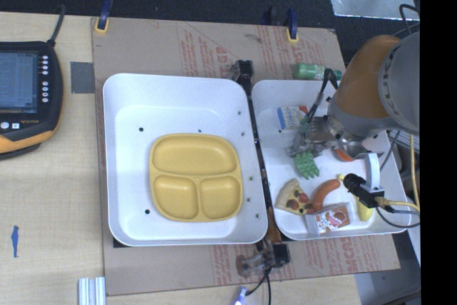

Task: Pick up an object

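Observation:
The right white bin (275,214) holds several small toys: a green bumpy piece (308,165), a pizza slice (293,198), a sausage (326,190), a red-and-white packet (329,218), a blue-and-white packet (289,116) and a yellow piece (365,208). My gripper (307,140) reaches down into this bin from the right, just above the green piece and below the blue-and-white packet. The grey arm with its orange band (365,78) covers the bin's right part. I see nothing clearly held.
The left white bin (125,111) holds a yellow divided tray (195,176). A teach pendant (26,98) lies on the bench at far left. A green object (310,71) rests beyond the right bin. Clamps (103,14) pin the cardboard's far edge.

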{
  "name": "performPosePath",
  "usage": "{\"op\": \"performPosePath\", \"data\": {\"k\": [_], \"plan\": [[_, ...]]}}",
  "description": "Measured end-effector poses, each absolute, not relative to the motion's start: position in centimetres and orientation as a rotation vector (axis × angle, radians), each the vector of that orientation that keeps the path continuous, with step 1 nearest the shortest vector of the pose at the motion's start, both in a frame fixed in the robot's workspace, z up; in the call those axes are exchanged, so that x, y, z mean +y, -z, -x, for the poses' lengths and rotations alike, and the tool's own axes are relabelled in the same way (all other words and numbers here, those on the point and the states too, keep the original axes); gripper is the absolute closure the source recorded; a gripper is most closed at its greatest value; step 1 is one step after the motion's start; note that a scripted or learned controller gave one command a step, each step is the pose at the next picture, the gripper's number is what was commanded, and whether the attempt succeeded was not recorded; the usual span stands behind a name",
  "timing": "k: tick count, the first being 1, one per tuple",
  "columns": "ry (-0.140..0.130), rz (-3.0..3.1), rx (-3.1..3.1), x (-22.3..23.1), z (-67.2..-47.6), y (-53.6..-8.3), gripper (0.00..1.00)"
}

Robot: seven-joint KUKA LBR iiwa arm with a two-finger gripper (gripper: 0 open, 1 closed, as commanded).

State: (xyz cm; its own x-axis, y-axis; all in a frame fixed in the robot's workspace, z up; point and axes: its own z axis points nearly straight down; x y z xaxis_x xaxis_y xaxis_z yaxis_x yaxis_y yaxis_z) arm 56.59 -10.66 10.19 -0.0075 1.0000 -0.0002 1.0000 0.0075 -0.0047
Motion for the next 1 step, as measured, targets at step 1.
{"op": "performPosePath", "data": {"k": [1], "plan": [[0.0, 2.216, -2.225, -5.27, -60.66, -19.25, 1.0]]}}
